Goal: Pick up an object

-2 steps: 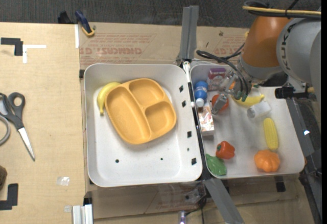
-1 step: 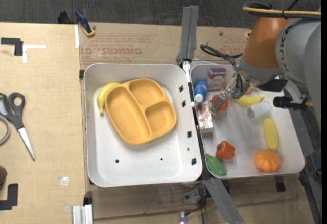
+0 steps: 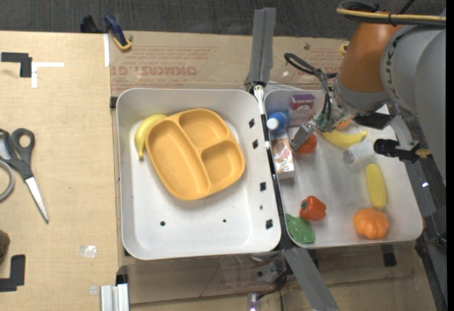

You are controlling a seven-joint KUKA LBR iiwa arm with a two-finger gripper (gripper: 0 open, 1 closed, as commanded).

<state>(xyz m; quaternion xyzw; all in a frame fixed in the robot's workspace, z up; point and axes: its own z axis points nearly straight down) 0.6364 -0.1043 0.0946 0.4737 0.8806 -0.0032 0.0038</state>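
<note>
My fingers [image 3: 306, 133] sit low over the upper-left part of the right white plastic bin [image 3: 333, 185]; whether they are parted or closed on anything I cannot tell. A small red round toy [image 3: 307, 145] lies touching them at six o'clock. A yellow plastic banana [image 3: 343, 137] lies just beside at three o'clock, long axis three-to-nine. My grey arm [image 3: 397, 61] enters from two o'clock, wrist bent downward.

Glossy plastic tray [image 3: 190, 153], matt wooden bench [image 3: 57, 160]
</note>
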